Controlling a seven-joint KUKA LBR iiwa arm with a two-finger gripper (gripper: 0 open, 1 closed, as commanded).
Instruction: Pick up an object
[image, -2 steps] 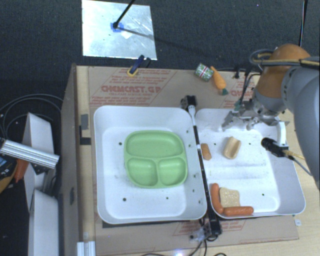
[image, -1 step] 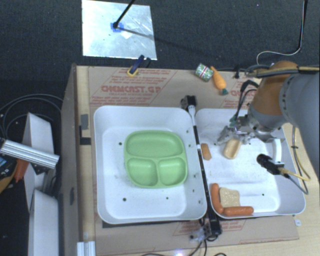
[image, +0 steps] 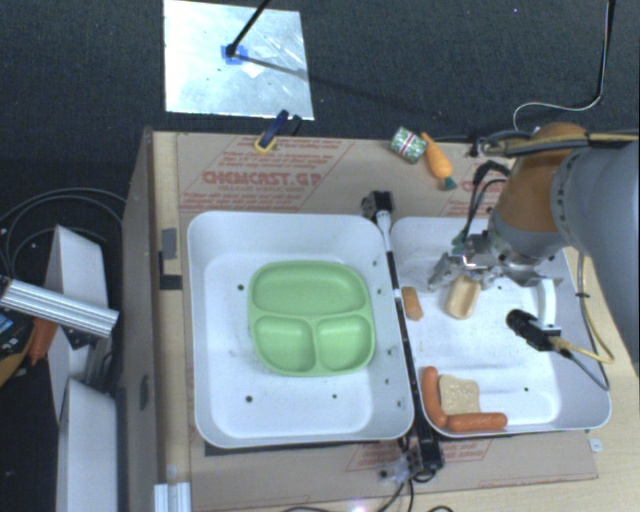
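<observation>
My gripper (image: 464, 272) hangs low over the upper middle of the right bin (image: 575, 395), reaching in from the right. A tan, rounded roll-like piece (image: 461, 298) lies right beneath it, touching or nearly touching it; whether it is gripped is unclear. A small tan chunk (image: 410, 303) rests by the bin's left wall. Along the front of the right bin lie an orange-red sausage (image: 430, 390), a slice of toast (image: 460, 393) and a second sausage (image: 476, 423).
The left bin (image: 215, 300) holds a green divided plate (image: 311, 317). Behind the bins, on the cardboard, lie a toy carrot (image: 438, 160), a small green can (image: 408, 143) and a yellow-and-blue clip (image: 272, 132).
</observation>
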